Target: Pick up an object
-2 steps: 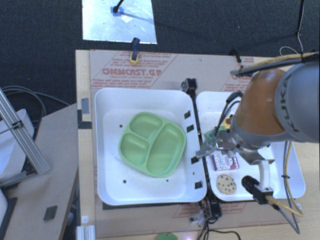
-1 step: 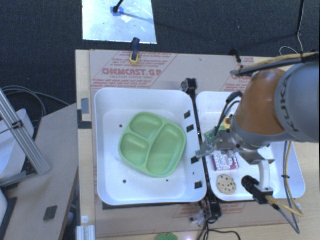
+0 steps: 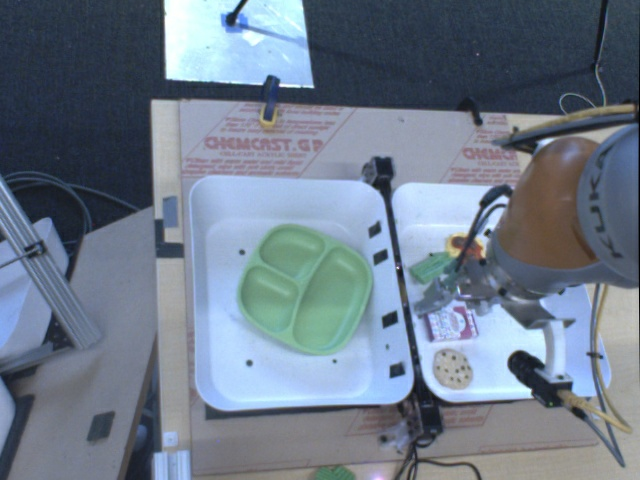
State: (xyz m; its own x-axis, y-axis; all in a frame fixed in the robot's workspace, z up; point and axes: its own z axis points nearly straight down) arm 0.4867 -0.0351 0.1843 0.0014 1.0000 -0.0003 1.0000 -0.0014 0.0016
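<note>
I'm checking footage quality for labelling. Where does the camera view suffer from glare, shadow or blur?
Camera view: evenly lit and mostly sharp; glare on the metal sheet at top; soft shadow under the green divided plate; the end effector sits in the arm's shade, blurring detail there; the cookie stays clear.

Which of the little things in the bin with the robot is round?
The cookie, in the right bin near its front edge. It is a tan round disc with dark spots. The pink and white packet is rectangular, and the green piece is long and angular.
</note>
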